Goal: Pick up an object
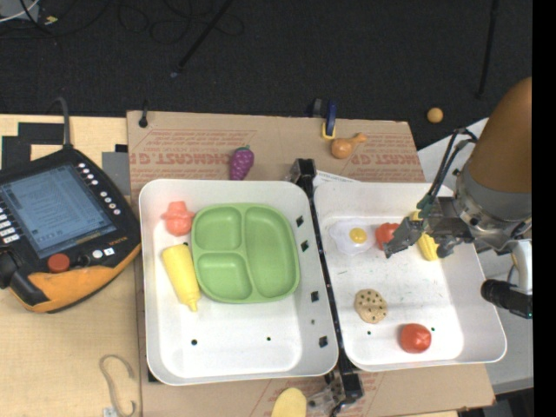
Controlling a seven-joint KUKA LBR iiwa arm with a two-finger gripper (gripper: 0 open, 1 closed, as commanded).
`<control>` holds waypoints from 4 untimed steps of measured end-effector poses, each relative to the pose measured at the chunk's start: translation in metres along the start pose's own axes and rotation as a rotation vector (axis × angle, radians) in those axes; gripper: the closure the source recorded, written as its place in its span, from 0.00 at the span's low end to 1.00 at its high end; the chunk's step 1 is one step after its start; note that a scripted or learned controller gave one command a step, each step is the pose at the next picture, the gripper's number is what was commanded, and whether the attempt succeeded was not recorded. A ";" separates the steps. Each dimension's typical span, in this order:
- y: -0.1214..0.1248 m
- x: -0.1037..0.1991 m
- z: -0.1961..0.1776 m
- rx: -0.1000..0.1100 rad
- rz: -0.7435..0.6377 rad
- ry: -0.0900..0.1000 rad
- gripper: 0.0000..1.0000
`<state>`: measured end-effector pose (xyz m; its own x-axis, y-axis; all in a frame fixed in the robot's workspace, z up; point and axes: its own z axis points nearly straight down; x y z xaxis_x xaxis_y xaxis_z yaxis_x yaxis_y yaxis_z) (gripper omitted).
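The right bin (469, 354) holds a fried egg toy (357, 234), a small red piece (387, 231), a yellow piece (427, 248), a speckled cookie (371, 305) and a red tomato (415, 338). My gripper (420, 237) hangs low over the bin's upper right part, between the red piece and the yellow piece and very close to both. The yellow piece lies partly under it. In the left bin (234, 346) I see a green divided plate (243, 253), a yellow bottle (182, 274) and a pink-red toy (176, 218).
Behind the bins, purple grapes (241, 162) and an orange toy (346, 145) lie on the cardboard. A small orange ball (434, 115) sits farther back. A teach pendant (61, 224) rests at the left, and a yellow object (289, 402) lies at the front edge.
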<state>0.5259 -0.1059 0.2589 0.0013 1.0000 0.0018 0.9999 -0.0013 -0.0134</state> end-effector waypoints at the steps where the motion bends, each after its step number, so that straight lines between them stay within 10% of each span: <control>1: 0.002 0.000 -0.006 -0.012 -0.002 -0.002 0.00; 4: 0.007 0.022 0.151 -0.004 0.002 0.001 0.00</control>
<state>0.5311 -0.0832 0.1075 0.0031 1.0000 0.0027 1.0000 -0.0030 -0.0092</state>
